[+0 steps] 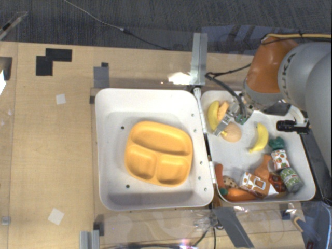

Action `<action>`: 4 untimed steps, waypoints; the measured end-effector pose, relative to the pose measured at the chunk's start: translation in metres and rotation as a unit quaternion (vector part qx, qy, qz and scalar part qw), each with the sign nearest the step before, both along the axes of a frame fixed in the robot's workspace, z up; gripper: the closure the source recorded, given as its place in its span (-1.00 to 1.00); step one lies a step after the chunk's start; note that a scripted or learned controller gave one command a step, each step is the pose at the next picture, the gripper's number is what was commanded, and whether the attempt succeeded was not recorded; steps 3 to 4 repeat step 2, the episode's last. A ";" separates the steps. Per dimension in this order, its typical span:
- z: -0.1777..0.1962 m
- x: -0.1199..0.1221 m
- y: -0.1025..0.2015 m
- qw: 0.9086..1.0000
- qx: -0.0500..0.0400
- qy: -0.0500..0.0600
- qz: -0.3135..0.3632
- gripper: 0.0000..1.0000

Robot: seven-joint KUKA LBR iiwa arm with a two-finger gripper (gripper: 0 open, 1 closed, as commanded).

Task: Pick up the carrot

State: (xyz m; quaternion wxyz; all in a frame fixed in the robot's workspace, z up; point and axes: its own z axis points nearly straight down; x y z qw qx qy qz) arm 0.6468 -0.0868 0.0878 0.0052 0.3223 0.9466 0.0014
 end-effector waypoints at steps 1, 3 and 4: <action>0.014 0.003 0.002 1.000 0.000 -0.005 0.004 1.00; 0.100 -0.094 0.033 0.986 0.002 0.000 -0.165 1.00; 0.100 -0.094 0.033 0.986 0.002 0.000 -0.165 1.00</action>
